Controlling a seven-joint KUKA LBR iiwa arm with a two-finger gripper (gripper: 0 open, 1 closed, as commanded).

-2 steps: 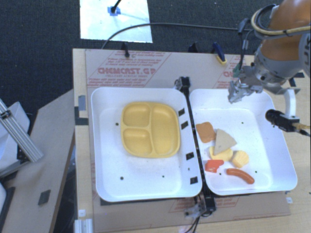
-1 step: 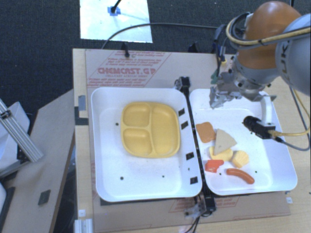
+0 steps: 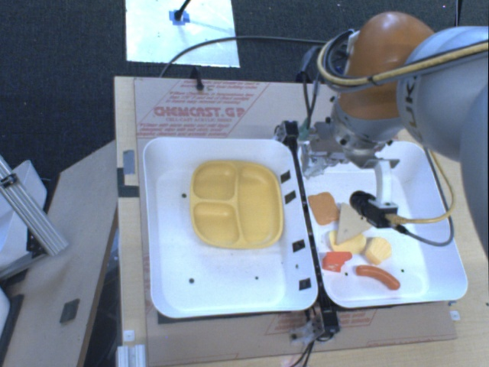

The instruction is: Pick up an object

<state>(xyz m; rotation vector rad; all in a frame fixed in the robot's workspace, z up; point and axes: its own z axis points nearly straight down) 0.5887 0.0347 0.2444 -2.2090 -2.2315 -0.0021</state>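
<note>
The right bin (image 3: 443,228) holds several toy foods: a brown toast slice (image 3: 323,207), a tan wedge (image 3: 352,222) lying on a yellow piece (image 3: 345,242), a lumpy yellow item (image 3: 377,249), a small red piece (image 3: 336,261) and an orange-red sausage (image 3: 377,277). My gripper (image 3: 312,159) hangs over the bin's far left corner, just beyond the toast slice and close to the divider between the bins. Nothing is visibly held in it. The wrist's orange band and grey body hide the back of the bin.
A yellow divided plate (image 3: 235,203) lies in the left bin (image 3: 164,266). A black and white fitting (image 3: 373,203) with a yellow cable hangs from the wrist above the tan wedge. Black clips line the divider (image 3: 302,220).
</note>
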